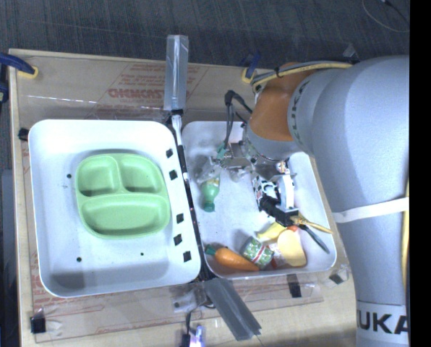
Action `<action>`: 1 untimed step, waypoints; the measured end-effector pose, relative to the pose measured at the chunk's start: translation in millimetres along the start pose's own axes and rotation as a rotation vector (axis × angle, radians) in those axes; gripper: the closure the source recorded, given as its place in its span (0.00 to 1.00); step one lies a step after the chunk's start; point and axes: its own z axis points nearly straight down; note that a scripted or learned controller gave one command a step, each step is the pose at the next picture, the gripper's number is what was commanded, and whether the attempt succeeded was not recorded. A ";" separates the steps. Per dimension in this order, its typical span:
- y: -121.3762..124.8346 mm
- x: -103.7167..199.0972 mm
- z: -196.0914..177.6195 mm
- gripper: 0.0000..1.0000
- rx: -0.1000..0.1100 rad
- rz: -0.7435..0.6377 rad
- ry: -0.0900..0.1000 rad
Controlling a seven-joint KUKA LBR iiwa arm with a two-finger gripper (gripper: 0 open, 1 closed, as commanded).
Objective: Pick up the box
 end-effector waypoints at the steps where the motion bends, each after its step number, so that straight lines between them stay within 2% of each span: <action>1: -0.4 -0.2 -5.9 1.00 0.007 -0.004 0.002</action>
